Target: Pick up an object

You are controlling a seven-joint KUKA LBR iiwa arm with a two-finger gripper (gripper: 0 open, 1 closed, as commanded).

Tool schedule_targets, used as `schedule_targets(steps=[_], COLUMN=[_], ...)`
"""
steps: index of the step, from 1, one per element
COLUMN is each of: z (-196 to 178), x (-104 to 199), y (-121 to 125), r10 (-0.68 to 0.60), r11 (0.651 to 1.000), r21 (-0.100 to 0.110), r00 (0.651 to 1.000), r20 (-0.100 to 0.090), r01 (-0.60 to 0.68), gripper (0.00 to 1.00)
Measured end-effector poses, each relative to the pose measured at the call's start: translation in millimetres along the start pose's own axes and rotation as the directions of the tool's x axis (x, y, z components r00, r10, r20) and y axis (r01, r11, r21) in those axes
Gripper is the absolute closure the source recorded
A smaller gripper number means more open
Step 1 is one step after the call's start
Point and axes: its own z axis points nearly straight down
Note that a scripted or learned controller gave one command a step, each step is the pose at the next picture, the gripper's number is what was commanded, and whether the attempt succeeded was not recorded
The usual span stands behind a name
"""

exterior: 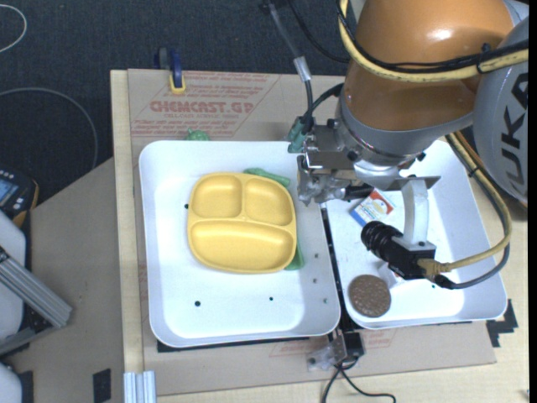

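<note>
The arm (419, 57), grey with a wide orange band, hangs over the far half of the right bin (470, 305) and covers much of it. Its gripper (312, 187) sits low at the right bin's left edge, just over the strip where the two bins meet. The wrist hardware crowds around the gripper, so I cannot tell whether it is wide, narrow or closed on anything.

The left bin (155, 250) holds a yellow divided plate (242, 222) with three compartments. It lies flat towards the bin's far right, and its right rim is near the gripper. A green thing (267, 174) lies under the plate. Slivers of it show at the plate's far edge and again at its near right corner, and the rest is hidden. It may be a cloth or a soft toy, but too little shows to be sure.

In the right bin a brown round disc (370, 295) lies flat by the near left corner, well clear of the gripper. A small white packet (372, 206) with blue and red print lies nearer the left edge, just beside the gripper. The arm partly covers it, and its print is too small to read.

Both bins rest on a brown board (218, 103) with red lettering. A small blue and yellow clamp (175, 68) grips the board's far edge.
</note>
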Motion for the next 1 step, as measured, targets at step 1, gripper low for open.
schedule_targets(steps=[1], z=[-10.1], x=[0.5], y=[0.5], r10=[-0.001], r11=[1.000], r21=[-0.001], r00=[1.000], r20=[0.000], r01=[0.001], gripper=[1.00])
